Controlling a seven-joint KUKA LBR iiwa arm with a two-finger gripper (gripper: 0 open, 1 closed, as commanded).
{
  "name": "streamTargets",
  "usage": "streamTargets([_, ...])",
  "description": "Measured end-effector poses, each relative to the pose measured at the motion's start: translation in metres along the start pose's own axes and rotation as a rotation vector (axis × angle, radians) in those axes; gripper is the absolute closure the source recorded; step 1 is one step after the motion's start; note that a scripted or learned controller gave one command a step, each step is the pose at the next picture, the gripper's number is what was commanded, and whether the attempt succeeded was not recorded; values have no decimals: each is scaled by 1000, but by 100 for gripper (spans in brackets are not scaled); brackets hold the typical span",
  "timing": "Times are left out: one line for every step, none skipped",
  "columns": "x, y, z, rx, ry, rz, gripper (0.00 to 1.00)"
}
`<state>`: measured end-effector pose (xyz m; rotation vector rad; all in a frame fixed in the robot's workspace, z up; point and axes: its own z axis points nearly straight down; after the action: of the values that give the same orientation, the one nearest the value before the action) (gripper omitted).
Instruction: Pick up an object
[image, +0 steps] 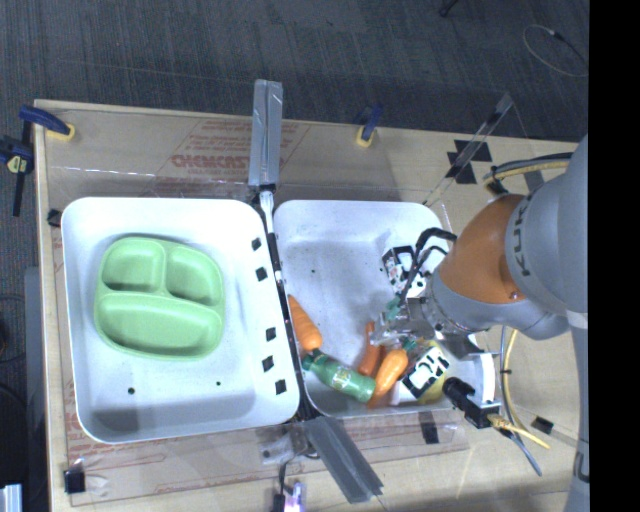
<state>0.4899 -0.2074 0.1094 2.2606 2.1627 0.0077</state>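
Where the grey arm (545, 250) leaned in across the bench's right edge, its gripper (398, 318) sat low inside the right bin (330, 235), toward that bin's near right corner. Gripper state: open or closed could not be told from this angle.

Right bin, contents, all gathered along its near edge:
1. Long carrot (303, 325), orange, lay against the bin's left wall, running toward the near edge.
2. Green bottle (340, 378), lay on its side by the near left corner, its left end just beside the long carrot's lower end.
3. Stubby carrot (390, 372), orange, lay tilted, touching the bottle's right end, nearer the bin's near edge than the gripper.
4. Thin carrot (371, 352), orange, lay between the stubby carrot and the gripper; whether it touched the gripper could not be told.

Left bin (90, 400), contents:
5. Green divided plate (160, 295), lay flat toward the bin's left wall, two small compartments on its far side, one long compartment on its near side.

Bench (150, 150), fittings:
6. Grey bar (267, 130), ran from the far edge down to the seam between the bins.
7. Blue clamp (50, 125), stood at the far left corner.
8. Second blue clamp (370, 128), stood on the far edge, beyond the right bin.
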Motion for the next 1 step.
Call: streamTargets([0,-1,2,3,1,0,0])
